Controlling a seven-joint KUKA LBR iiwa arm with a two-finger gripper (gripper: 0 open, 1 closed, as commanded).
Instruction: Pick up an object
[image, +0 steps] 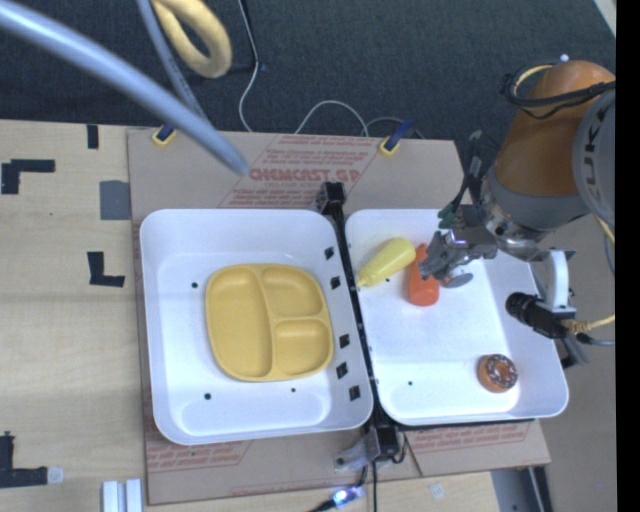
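Observation:
In the right bin (440, 385) lie a yellow object (386, 261), an orange-red object (423, 288) and a brown glazed doughnut (497, 372). My gripper (441, 262) hangs over the upper part of that bin, directly above and just right of the orange-red object, between it and the yellow one. The gripper's dark metal parts overlap the orange-red object's top edge. I cannot see whether anything sits inside the gripper. The doughnut lies apart, near the bin's front right corner.
The left bin (175, 300) holds a yellow divided plate (268, 322). A black divider (345, 300) with clips runs between the bins. A grey pole (120, 75) crosses the top left. A black camera unit (535, 312) juts from the arm over the right bin's edge.

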